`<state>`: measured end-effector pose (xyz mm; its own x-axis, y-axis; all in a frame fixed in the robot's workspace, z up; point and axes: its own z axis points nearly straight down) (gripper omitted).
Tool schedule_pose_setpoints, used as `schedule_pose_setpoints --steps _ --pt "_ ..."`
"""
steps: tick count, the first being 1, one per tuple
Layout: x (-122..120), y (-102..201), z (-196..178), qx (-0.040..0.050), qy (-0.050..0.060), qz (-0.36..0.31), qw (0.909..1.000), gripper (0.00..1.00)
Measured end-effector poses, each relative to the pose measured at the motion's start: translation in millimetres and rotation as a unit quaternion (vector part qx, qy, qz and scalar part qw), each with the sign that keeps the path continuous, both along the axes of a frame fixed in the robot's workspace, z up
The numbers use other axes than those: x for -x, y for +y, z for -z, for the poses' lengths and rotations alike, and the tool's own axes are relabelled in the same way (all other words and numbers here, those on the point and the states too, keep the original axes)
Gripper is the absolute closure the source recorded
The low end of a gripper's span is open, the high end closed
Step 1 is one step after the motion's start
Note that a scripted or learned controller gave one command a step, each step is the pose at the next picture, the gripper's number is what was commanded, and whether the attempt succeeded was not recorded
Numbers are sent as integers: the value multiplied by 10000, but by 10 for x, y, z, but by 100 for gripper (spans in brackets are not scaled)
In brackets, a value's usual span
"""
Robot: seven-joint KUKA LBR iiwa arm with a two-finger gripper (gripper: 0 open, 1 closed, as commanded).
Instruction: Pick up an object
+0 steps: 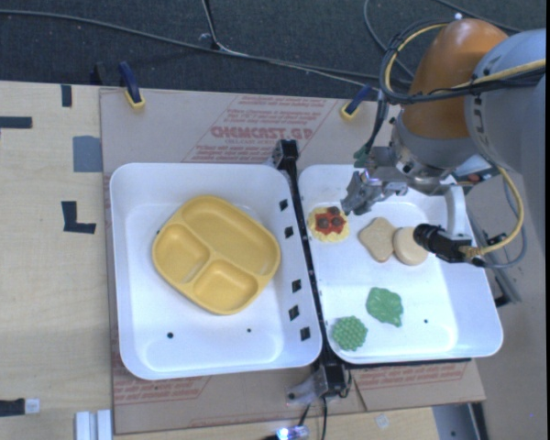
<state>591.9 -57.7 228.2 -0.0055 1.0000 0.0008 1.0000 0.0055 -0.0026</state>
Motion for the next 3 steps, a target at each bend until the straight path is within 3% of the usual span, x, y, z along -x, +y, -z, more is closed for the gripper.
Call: schedule_pose_setpoints --steps 2,3 --pt "-193 948 153 0 0 -2 10000 100" --pt "-390 1452 46 -2 -12 -5 10000 100"
